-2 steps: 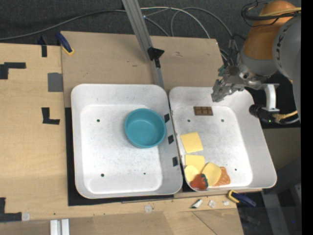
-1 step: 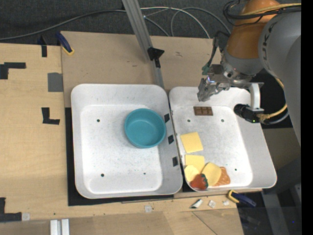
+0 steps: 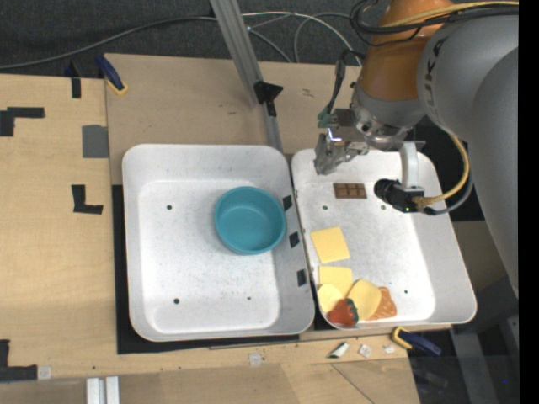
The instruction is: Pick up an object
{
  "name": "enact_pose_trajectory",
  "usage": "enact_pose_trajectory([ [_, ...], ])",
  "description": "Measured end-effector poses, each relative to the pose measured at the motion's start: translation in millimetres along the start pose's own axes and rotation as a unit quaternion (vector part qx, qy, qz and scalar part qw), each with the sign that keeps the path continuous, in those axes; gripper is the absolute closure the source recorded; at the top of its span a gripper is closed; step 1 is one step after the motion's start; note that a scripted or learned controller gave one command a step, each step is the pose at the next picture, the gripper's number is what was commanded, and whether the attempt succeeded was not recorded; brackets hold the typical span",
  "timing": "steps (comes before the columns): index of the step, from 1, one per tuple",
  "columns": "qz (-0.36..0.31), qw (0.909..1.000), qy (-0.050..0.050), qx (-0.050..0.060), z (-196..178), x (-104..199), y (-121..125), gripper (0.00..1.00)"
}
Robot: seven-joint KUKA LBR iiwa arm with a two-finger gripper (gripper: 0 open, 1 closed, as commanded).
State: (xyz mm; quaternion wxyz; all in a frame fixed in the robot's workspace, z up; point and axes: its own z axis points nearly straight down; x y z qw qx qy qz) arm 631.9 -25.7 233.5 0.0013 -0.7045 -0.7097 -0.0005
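Here the grey arm [image 3: 472, 82] with its orange band [image 3: 404, 45] reaches in over the far edge of the right bin [image 3: 438, 251], and the gripper [image 3: 330, 160] hangs at that bin's far left corner, just above the rim. Its fingers point down and look close together with nothing between them, though how far apart they stand cannot be told for certain from this slant. Just beside the gripper, on the bin floor near the far edge, lies a small brown chocolate-like block [image 3: 349, 192]. Toward the middle of the same bin rests a yellow square slice [image 3: 330, 245]. At the near left corner a cluster sits touching: another yellow slice [image 3: 335, 278], a rounder yellow piece [image 3: 365, 294], an orange piece [image 3: 385, 305] and a red strawberry-like item [image 3: 343, 312]. The left bin [image 3: 160, 251] carries a teal bowl [image 3: 248, 219], upright, near its right edge and well apart from the gripper
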Motion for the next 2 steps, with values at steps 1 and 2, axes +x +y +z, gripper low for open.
enact_pose_trajectory([
  [1,0.0,1.0,-0.001,0.001,8.7,59.0,-4.7,1.0],
  [2,0.0,1.0,0.0,0.0,0.7,105.4,-14.4,1.0],
])
